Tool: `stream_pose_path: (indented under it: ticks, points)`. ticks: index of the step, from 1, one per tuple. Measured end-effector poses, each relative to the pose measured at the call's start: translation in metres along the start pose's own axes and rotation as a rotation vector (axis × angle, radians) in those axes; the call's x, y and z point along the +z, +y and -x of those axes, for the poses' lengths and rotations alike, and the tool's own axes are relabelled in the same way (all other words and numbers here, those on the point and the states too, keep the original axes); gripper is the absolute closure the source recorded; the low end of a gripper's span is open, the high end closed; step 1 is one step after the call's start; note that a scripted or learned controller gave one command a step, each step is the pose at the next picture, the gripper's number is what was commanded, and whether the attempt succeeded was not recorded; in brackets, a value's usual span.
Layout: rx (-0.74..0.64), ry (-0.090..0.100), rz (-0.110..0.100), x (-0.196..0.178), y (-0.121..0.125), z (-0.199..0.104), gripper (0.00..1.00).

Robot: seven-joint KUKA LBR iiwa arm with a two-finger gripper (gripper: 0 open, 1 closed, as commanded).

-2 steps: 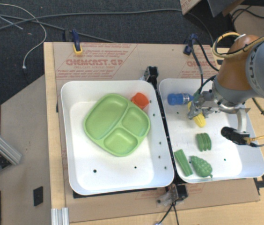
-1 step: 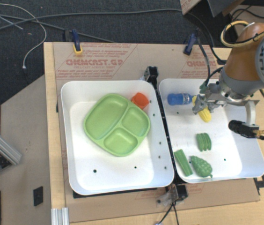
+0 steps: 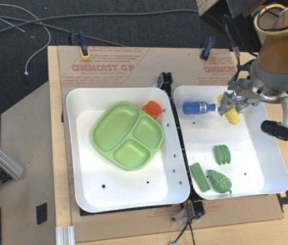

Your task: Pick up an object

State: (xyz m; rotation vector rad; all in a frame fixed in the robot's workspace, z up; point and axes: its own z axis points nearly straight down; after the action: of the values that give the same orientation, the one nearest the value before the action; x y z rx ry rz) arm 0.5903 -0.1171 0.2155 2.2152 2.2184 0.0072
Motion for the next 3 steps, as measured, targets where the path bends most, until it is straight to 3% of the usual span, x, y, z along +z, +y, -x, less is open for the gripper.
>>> stream_pose_path:
  ticks: [1, 3]
  points:
    - [0.000, 0.000, -0.001, -0.040, 0.002, 0.000, 1.00]
    - [-0.004, 0.004, -0.010, -0.019, 0.017, -0.103, 1.00]
